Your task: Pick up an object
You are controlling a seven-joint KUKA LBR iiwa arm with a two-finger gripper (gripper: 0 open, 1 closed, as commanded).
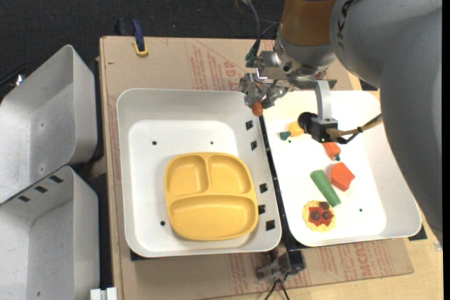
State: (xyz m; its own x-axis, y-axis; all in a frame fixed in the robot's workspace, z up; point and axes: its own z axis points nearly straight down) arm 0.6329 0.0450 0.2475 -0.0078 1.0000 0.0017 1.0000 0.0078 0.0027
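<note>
The right white bin (373, 221) holds several toy foods: a green stick (325, 187), an orange-red block (342, 176), a small round pizza piece (318, 215), an orange carrot-like piece (332, 150) and a yellow piece (295, 128). My gripper (260, 91) hangs over the far end of the divide between the two bins, left of these toys. A small orange bit (258, 109) shows right under it; whether it is gripped is unclear.
A yellow divided plate (209, 197) lies in the left bin (140, 116). A black fitting with a cable (315, 125) hangs from the arm over the right bin's far end. Two more white bins (42, 123) stand off the bench at left.
</note>
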